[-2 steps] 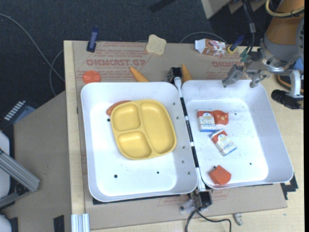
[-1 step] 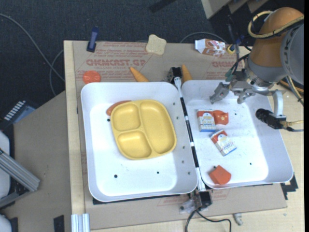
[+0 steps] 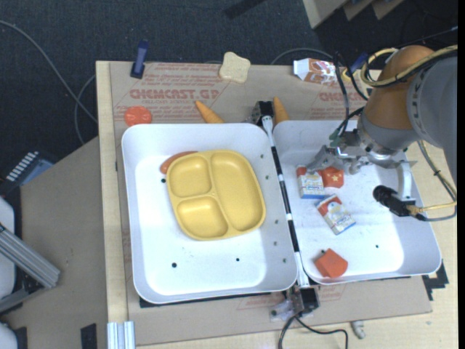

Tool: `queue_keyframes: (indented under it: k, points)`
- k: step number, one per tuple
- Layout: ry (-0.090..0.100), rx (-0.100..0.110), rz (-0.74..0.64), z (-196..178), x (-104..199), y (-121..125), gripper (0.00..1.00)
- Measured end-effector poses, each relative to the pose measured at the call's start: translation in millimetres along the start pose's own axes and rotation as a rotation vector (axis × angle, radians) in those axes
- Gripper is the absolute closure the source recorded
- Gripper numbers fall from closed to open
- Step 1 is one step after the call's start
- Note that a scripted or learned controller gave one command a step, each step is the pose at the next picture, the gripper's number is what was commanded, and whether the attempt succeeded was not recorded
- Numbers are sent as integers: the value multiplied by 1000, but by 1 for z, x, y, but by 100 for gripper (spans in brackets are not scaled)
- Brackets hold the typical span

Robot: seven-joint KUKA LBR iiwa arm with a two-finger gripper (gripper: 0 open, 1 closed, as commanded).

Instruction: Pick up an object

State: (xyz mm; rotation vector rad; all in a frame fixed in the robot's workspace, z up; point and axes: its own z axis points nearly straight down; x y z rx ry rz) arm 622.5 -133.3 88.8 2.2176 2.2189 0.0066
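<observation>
Cut off by the right edge: the arm (image 3: 429, 86), most of its body out of frame. Hidden under the yellow divided plate (image 3: 216, 193): all but a sliver of a red thing (image 3: 166, 163). Too small to read: print on the two cartons (image 3: 312, 183) in the right bin (image 3: 407, 257).

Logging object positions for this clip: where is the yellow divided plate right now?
The yellow divided plate lies in the left bin, roughly centred, partly covering a red object at its upper-left edge.
</observation>
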Motion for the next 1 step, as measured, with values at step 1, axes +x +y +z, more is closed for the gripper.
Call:
queue_keyframes:
  k: [1]
  points:
    - [-3, -5, 0, -12, -1, 2, 100]
